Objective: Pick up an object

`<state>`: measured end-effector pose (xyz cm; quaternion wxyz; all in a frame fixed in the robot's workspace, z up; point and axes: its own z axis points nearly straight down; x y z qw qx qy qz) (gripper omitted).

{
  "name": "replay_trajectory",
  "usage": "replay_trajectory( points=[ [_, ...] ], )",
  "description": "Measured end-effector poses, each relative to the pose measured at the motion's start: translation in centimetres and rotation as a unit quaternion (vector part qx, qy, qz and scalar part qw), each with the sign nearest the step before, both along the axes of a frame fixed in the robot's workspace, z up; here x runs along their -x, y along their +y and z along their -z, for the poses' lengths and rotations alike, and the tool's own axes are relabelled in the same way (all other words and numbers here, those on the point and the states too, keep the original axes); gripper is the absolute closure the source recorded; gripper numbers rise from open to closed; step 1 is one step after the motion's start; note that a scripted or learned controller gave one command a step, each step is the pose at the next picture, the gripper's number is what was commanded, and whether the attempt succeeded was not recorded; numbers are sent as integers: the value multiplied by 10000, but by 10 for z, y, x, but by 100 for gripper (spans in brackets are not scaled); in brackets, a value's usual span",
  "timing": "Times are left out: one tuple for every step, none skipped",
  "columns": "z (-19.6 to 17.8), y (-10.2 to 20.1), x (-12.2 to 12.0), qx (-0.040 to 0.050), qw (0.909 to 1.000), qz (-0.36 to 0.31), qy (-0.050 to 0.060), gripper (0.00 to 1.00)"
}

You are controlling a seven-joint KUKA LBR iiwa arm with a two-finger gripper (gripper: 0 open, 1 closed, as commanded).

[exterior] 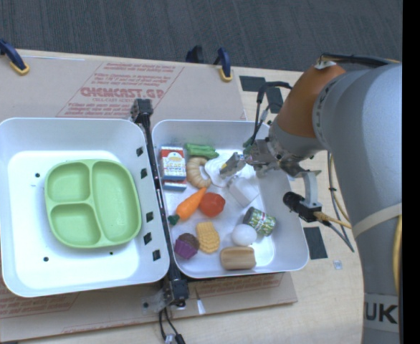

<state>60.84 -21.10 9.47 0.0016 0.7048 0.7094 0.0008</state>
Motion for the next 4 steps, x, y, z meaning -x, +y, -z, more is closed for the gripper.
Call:
replay_trajectory(
  points=[
    [-10, 1, 0, -7, 10000, -20, 6, 100],
    [-59, 1, 47, -9, 10000, 11, 23, 100],
    [-107, 0, 7, -7, 10000, 8, 18, 100],
    [-106, 0, 7, -8, 10000, 7, 22, 0]
  ],
)
